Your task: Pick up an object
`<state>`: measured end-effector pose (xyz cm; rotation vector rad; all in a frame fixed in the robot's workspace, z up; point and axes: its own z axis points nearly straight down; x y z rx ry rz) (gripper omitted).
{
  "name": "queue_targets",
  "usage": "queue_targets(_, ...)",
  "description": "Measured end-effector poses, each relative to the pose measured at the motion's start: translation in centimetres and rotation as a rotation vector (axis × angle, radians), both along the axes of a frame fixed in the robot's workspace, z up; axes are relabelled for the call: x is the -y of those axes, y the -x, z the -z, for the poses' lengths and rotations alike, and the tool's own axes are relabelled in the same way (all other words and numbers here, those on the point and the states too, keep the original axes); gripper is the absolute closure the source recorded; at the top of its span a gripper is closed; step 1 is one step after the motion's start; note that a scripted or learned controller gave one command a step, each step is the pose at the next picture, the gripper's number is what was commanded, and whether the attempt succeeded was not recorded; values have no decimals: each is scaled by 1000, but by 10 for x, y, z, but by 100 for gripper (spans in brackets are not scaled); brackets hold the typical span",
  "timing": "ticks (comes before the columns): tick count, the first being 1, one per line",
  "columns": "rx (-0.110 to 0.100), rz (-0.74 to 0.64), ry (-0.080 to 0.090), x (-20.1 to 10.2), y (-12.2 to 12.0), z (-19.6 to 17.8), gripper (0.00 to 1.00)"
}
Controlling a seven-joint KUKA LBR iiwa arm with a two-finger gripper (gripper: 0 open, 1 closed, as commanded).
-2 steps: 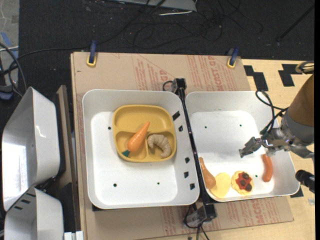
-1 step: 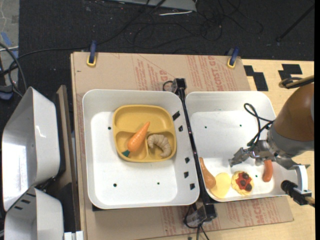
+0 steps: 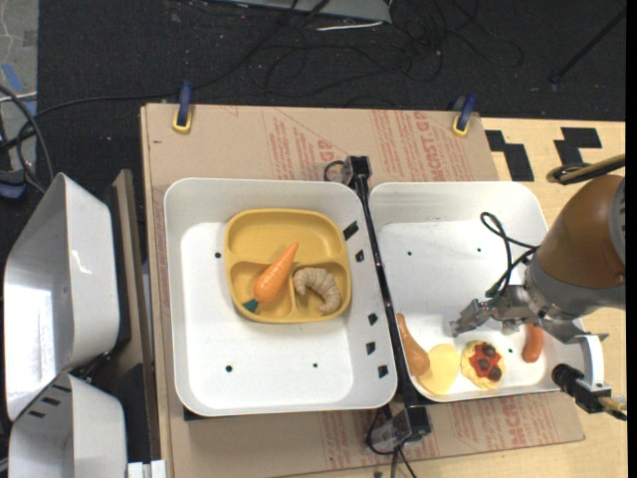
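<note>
The hand [image 3: 485, 316] hangs low in the right bin [image 3: 448, 207]; how its grip stands I cannot tell. At its 6 o'clock lies a small tart [image 3: 484, 362], probably light, stiff plastic, best pinched across its rim.

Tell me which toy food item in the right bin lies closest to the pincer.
The small round tart with red and dark berries, just below the pincer. The orange sausage sits further right, and the drumstick lies further left by the divider.
</note>
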<state>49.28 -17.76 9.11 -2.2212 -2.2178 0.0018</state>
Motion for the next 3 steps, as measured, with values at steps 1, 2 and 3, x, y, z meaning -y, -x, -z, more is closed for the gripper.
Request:
queue_targets(1,3,1,0,0,-1,-11,100)
queue_targets(2,7,-5,2,-10,1,-65,100)
queue_targets(3,10,-5,4,-8,-5,-128,100)
